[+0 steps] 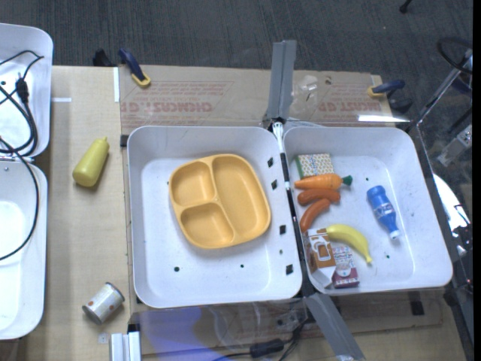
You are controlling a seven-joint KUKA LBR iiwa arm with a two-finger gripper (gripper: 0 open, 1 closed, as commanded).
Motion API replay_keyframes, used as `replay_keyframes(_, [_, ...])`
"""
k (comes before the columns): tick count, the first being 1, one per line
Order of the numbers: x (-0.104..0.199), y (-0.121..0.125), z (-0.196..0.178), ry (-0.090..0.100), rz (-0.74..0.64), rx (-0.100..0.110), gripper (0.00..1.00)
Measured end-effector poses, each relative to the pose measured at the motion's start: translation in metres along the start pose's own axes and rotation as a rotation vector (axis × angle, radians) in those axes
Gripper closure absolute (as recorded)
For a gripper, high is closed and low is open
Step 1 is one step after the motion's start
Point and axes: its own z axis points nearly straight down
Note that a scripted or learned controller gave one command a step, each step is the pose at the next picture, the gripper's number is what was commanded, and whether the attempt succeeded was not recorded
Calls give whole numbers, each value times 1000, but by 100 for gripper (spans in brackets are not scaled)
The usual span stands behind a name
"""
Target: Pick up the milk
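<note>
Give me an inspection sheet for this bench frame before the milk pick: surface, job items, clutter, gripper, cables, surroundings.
Surface: two shallow white bins side by side, left bin, right bin, on a cardboard-covered bench.
Job's things: small red-and-white milk carton lying at the right bin's front left, beside a yellow banana.
Clutter: yellow three-compartment plate in the left bin; carrot, two sausages, blue bottle; mustard bottle and tin can on the bench.
Grippers: nothing seen.
Cables: black cables at left.
Surroundings: dark carpet.
</note>
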Motion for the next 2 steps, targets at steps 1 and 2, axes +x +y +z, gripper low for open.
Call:
replay_keyframes(1, [-16,87,-49,-1,43,0,100])
replay_keyframes(2, [-3,114,-13,1,-65,1,100])
